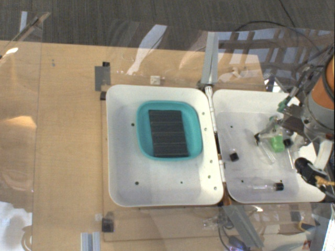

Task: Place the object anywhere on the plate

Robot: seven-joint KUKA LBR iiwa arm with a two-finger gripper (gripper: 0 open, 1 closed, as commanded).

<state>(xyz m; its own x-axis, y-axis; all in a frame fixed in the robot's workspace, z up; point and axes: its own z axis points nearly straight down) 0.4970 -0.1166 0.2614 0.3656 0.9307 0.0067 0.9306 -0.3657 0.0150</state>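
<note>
The plate (194, 135) is teal, with a dark ridged block (168, 133) lying in its middle. It sits in the left bin (123, 177), near the middle of the frame. The things to pick from are in the right bin (235, 109), at the right of the frame.

There, a small green piece (277, 144) lies right under the hand (282, 132), next to some see-through plastic bits. A tiny black cube (234, 156) lies on its own to the left of them. A clear tube with a black cap (264, 185) lies flat near the bottom edge of that bin.

The hand is low over the green piece. I cannot tell how wide it is open, or if it has hold of anything.

All these things look small and light. They are probably hard plastic, so they may slip or roll. The tube looks the most likely to roll. I think it is best to pinch the green piece across its middle, and the tube across its thin sides.
</note>
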